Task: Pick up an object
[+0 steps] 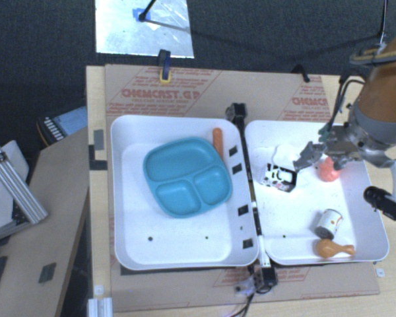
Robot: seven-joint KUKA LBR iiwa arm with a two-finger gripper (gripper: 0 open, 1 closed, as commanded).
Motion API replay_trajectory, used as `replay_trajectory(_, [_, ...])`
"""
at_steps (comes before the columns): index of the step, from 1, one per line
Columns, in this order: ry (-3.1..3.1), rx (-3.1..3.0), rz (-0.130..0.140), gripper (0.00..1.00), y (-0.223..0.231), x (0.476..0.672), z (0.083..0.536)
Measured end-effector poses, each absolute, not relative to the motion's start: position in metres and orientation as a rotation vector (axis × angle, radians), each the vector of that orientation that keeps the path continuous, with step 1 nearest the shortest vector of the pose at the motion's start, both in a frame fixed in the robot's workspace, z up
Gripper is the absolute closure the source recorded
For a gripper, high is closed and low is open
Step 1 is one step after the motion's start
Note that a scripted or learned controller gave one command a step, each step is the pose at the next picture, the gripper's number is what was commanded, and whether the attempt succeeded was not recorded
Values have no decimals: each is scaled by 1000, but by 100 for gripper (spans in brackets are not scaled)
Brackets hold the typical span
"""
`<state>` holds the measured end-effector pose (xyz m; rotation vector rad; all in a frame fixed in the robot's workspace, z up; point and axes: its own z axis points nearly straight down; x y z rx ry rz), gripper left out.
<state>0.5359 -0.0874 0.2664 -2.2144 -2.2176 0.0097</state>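
Four candidates: sitting in the right bin are a black-and-white toy, a pink ball, a small can and an orange drumstick toy.
Nearest target: the black-and-white toy is lying near the bin's left wall, just beside the gripper; I'm judging it as the one being lined up.
How it handles: it's looking light and rigid, probably plastic, with an uneven outline, so a pinch across its narrow middle seems safest. Too small to tell the surface.
Ball: it's lying just below the wrist, partly hidden; round and likely slippery, so it's looking prone to rolling out of a pinch.
Can: it's lying tilted near the bin's front, well apart from the gripper; stiff, best taken across its round body.
Drumstick: it's resting against the front wall; the thin handle end is looking like the easy hold.
Arm: it's reaching in from the right, orange band high over the bin's far corner, wrist angling down and left.
Fingers: they're pointing toward the black-and-white toy with nothing visible between them; spread or closed, I cannot tell.
Left bin: it's holding a blue plate and an orange stick by the divider.
Counter: brown sheet under both bins.
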Motion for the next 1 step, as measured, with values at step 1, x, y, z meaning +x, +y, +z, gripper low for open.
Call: replay_trajectory(1, [-2227, -2219, -2, 0, -87, 538, 272])
